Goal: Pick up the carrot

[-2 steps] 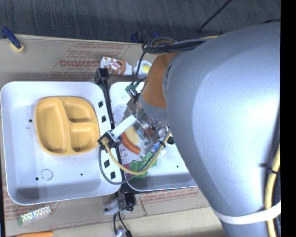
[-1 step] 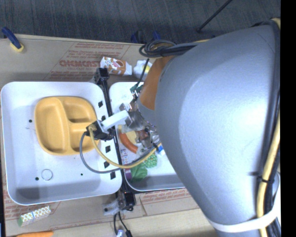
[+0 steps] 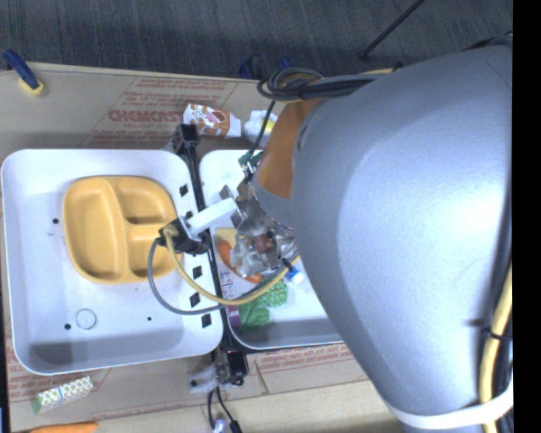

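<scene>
Arm (image 3: 406,206): grey bulk over most of the right bin, orange band just above the wrist, reaching in from the right.
Left bin (image 3: 36,269): white and shallow, holding a yellow divided tray (image 3: 117,228) near its upper middle.
Right bin (image 3: 279,336): mostly hidden under the arm; visible strip along its left wall crowded with small items.
Cardboard sheet (image 3: 117,106): lying under both bins, red print along the top, too blurred to read with confidence.
Cable (image 3: 176,296): grey loop hanging from the wrist across the divider between bins.
Gripper (image 3: 252,246): low in the right bin's left part, over the clutter; jaw opening hidden by wrist hardware, so cannot tell whether spread or closed.
Carrot (image 3: 225,255): probably the thin orange sliver just left of the gripper, near the bin's left wall, partly covered.
Green item (image 3: 257,314): below the gripper, near the front wall.
Step in hand: closing in on the carrot; best done by centring over the orange piece, aligning along its length, and keeping clear of the wall and neighbours.
</scene>
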Robot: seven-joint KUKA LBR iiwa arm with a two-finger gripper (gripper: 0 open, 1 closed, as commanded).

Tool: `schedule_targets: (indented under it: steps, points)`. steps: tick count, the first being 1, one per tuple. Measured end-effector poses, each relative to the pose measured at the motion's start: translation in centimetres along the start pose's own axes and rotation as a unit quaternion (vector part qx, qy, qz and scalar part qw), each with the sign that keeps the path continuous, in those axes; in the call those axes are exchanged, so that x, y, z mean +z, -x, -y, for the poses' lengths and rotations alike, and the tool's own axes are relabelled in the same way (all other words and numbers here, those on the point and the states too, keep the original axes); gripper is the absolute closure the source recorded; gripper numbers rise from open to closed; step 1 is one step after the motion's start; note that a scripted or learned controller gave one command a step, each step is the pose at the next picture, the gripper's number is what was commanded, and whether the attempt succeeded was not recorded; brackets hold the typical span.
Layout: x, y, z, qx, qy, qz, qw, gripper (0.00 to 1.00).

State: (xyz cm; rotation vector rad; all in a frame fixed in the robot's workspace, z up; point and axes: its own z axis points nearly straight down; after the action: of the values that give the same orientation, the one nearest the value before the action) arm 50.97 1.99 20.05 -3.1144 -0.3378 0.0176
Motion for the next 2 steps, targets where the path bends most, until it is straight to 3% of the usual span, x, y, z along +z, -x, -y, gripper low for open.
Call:
schedule_targets:
  steps: [1, 2]
  points:
    - [1.0, 1.7, 7.6, -0.14, 0.003, -0.001, 0.9902, 1.0]
    - [-6.9, 2.6, 4.0, -0.163, 0.004, -0.002, 0.9866, 1.0]
